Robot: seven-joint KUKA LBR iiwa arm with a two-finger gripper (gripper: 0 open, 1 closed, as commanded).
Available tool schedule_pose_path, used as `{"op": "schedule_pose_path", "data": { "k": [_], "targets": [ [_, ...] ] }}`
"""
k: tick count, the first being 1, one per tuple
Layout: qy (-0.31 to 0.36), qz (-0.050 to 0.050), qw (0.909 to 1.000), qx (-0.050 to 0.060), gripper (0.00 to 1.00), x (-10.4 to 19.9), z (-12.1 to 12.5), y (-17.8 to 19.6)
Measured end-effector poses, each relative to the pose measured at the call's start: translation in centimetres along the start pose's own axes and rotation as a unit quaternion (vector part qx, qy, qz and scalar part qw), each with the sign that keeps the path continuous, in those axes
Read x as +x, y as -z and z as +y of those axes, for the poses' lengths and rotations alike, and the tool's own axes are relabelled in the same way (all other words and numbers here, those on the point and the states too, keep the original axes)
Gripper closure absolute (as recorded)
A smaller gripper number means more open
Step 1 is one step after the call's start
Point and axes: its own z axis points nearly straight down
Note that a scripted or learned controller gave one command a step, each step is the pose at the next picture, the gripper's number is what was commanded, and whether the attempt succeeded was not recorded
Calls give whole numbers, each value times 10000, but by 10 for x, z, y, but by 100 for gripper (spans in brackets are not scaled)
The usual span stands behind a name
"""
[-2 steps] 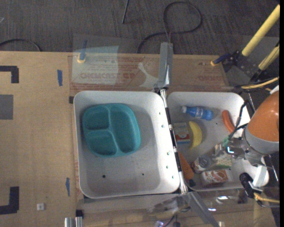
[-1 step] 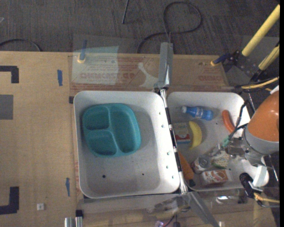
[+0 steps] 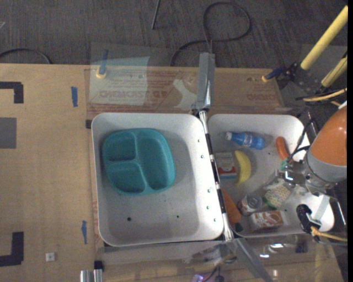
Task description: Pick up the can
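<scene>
White bins: we see two shallow bins side by side on the cardboard-covered desk (image 3: 44, 165); the left bin (image 3: 110, 220) lies well to the left of the jaws, and the right bin (image 3: 220, 122) sits under them.
Left bin contents: we find one teal divided plate (image 3: 138, 160) lying flat in its upper part.
Right bin contents: we count a blue-capped bottle (image 3: 245, 140) on its side above and left of the jaws, a small orange piece (image 3: 282, 147) just above them, a banana (image 3: 243, 167) to their left with a red-and-white carton (image 3: 225, 166) beside it, and a carrot (image 3: 230, 206) along the bin's left wall.
Can: we place the can (image 3: 252, 202) below and left of the jaws, near them; it lies tilted, its grey top facing us, just above a brown packet (image 3: 267, 220).
Arm: the grey arm with its orange band (image 3: 331, 146) comes in from the right.
Jaws: we see the jaws (image 3: 284, 184) low over a pale speckled item (image 3: 277, 195); we cannot tell whether they are spread or closed.
Around the bins: dark cables (image 3: 226, 16) lie on the floor above, and yellow poles (image 3: 325, 36) stand up and to the right of the jaws.
</scene>
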Motion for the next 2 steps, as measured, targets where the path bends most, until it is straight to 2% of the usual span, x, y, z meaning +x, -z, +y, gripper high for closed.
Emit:
{"op": "schedule_pose_path", "data": {
  "k": [1, 2],
  "targets": [
    [-18, -8, 10000, -11, 100, -2, 0, 10],
    [-2131, -12, 9770, 39, 100, 27, -31, 67]
  ]
}}
